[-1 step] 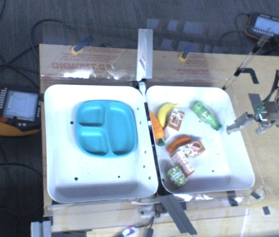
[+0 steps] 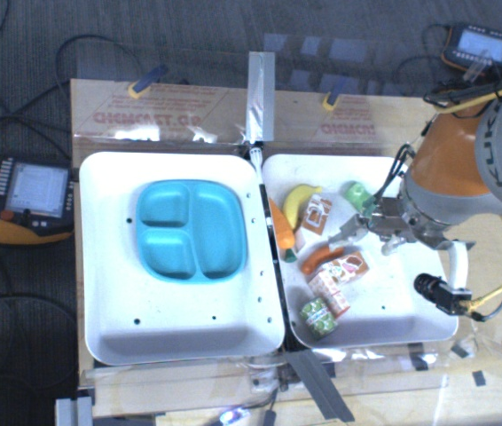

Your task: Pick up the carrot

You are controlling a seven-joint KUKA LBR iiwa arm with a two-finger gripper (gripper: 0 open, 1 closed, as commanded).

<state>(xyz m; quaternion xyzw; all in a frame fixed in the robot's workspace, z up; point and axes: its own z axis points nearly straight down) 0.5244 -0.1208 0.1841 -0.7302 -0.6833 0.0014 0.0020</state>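
Where the worktop (image 2: 100, 114) carries its two white bins side by side, the left bin (image 2: 109, 327) holds one blue tray (image 2: 189, 229) with three compartments, lying flat near the middle; the right bin (image 2: 393, 322) holds the loose goods. Carrot (image 2: 281, 227): orange, lying lengthwise against the right bin's left wall, just beside the divide between the bins, its green end toward the near side; well apart from the tool. Banana (image 2: 297, 202): yellow, curved, just right of the carrot's upper part. Small printed packet (image 2: 318, 214): touching the banana on its right. Green round item (image 2: 356, 193): toward the far wall, possibly a fruit, too small to tell. Second orange piece (image 2: 322, 258): slanted, in the middle of the bin, partly beside a carton. Carton (image 2: 337, 280): pink and white, tilted, below that piece. Green-labelled packet (image 2: 318, 318): near the front wall. Arm (image 2: 459, 167): grey with orange band, entering from the right, over the right bin. Tool (image 2: 368, 231): low over the bin's middle, right of the packets; nothing seen between its fingers; whether they are spread or pressed together cannot be told from this slant.
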